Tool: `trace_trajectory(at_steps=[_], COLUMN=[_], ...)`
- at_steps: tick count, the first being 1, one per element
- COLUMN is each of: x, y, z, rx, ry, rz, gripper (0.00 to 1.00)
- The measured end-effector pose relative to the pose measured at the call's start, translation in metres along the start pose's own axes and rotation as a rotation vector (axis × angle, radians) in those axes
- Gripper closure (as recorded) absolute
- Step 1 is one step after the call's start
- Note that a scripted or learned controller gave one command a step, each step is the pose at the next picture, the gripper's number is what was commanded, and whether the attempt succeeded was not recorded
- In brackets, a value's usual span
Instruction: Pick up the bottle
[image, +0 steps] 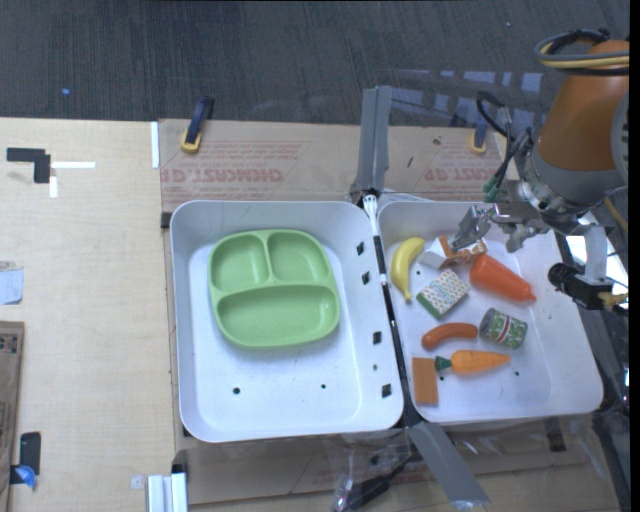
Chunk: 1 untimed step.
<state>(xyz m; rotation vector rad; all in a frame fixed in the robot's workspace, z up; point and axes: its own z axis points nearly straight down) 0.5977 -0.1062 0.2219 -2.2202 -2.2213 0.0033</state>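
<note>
The bottle (502, 279) is orange-red and lies on its side in the right bin (560, 390), toward the back. Its neck end points up-left toward an orange and white piece (462, 253). My gripper (495, 233) hangs just behind and above the bottle, at the bin's far edge. Its two grey fingers (469, 231) are spread apart, so it is open. Nothing sits between them. The bottle's body lies in front of the fingertips and apart from them.
The right bin also holds a banana (404, 265), a green patterned box (443, 293), a sausage (449, 334), a green can (503, 328), a carrot (473, 362) and an orange block (425, 381). A green divided plate (274, 287) lies in the left bin (200, 400).
</note>
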Motion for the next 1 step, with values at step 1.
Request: trace_trajectory(at_steps=[1], x=[-0.0529], y=[-0.0382], z=[0.1155], rx=[-0.001], ry=[0.001], rz=[-0.281], gripper=[0.0])
